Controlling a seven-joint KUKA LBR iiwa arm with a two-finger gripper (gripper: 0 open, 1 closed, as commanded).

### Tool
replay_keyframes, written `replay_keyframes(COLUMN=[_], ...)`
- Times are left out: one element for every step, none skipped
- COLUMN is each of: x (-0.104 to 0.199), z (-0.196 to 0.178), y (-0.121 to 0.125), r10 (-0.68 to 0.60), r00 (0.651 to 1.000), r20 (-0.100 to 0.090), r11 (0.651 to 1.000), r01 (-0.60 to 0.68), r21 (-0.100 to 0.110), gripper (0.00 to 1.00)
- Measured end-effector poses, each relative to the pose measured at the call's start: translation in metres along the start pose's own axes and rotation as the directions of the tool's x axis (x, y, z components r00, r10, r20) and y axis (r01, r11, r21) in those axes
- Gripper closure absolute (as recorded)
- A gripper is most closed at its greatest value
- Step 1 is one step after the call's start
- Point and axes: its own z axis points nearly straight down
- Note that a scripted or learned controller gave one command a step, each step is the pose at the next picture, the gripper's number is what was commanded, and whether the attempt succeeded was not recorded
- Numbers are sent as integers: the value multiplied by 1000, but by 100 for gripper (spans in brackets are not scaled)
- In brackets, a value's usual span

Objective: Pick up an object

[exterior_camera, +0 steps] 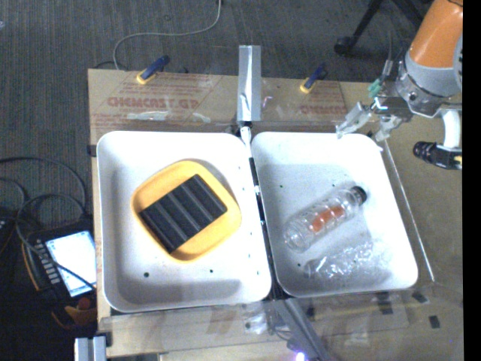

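The fingers (362, 124) hang over the far right corner of the right bin (391, 201), spread apart with nothing between them; two pale tips show, one toward the bin's back wall and one toward its right rim.

Nearest to them, down and to the left in the camera view, lies one clear plastic bottle (325, 218). It rests on its side on the bin floor, dark cap end pointing up toward the fingers and base away from them, so its long axis runs at a slant from the fingers' corner toward the bin's near left. In my judgement a grasp would go best across that axis, which means the fingers must travel inward and toward the near side, then turn to straddle the bottle's middle.

Just past the bottle, closer to the near rim, sits one crumpled piece of clear film (347, 259), close beside the bottle's lower side.

Farthest from the fingers, across the divider in the left bin (113, 201), is one yellow tray with a dark ribbed block (186, 210), well apart from them.

Count: two bins, one bottle, one wad of film, one yellow-and-black piece, one arm.
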Motion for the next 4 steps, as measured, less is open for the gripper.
replay_keyframes(x=[1, 34, 34, -3], z=[-9, 14, 14, 144], y=[0, 15, 15, -33], r10=[-1, -41, -41, -42], r00=[1000, 999, 999, 999], r20=[2, 4, 4, 2], r11=[1000, 999, 999, 999], r01=[1, 41, 41, 42], r21=[1, 0, 0, 2], gripper=[100, 100, 0, 0])
